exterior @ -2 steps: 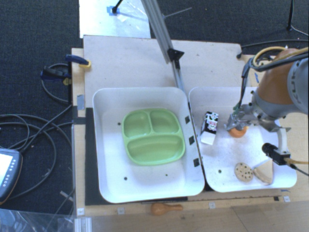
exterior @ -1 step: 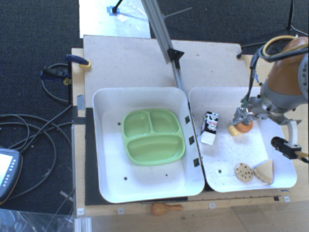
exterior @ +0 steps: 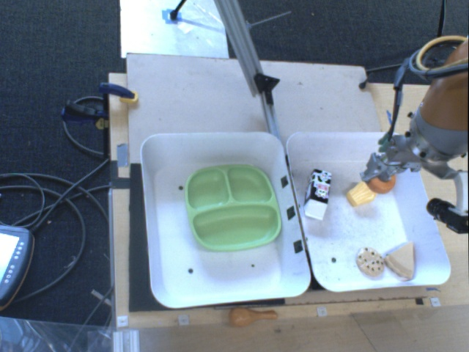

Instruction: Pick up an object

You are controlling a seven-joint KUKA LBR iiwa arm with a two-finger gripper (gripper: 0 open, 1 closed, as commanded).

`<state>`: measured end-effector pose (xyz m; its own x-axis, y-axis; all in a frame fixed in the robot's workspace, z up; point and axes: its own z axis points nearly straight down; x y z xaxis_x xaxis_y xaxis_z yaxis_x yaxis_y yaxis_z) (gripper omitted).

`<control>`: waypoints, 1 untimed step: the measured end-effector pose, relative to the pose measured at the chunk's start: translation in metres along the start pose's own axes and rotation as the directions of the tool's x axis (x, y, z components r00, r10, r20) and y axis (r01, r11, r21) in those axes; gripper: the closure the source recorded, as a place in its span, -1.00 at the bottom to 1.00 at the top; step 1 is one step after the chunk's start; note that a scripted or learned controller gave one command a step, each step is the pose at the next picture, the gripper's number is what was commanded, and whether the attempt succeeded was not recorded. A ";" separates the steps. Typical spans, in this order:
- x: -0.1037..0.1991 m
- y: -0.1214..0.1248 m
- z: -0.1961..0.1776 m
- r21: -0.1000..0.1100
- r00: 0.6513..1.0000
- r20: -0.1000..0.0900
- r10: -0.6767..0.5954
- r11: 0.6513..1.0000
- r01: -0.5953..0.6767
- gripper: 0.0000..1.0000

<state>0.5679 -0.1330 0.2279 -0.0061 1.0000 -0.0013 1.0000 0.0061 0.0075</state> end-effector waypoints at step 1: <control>0.000 0.001 -0.015 0.004 1.000 -0.001 0.000 1.000 0.000 1.00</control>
<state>0.5691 -0.1330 0.2427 -0.0066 1.0000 -0.0005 1.0000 0.0066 0.0038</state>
